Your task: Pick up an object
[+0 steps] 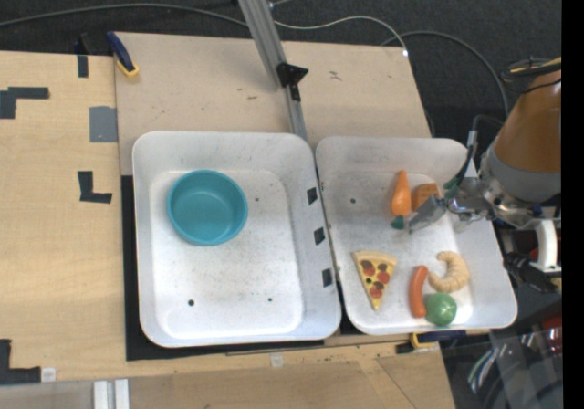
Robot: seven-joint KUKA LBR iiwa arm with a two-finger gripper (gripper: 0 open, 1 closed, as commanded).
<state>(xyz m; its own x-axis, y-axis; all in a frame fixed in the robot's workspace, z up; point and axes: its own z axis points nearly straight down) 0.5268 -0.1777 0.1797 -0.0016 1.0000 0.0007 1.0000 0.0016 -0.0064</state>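
Tool (422, 215) position: low in the right bin (365, 165), reaching in from the right, tips just beside the orange carrot (401, 194). You cannot tell its state from this angle. Note the carrot lies loose on the bin floor, near the rear wall. Nearer the front lie the pizza slice (375, 276), sausage (418, 289) and croissant (450, 270). Further out, the left bin (151, 161) carries a teal bowl (207, 206).

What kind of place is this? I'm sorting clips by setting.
Probably a robot test bench in a lab: an arm reaching over two white bins with toy food like a pizza slice, and loose cables behind.
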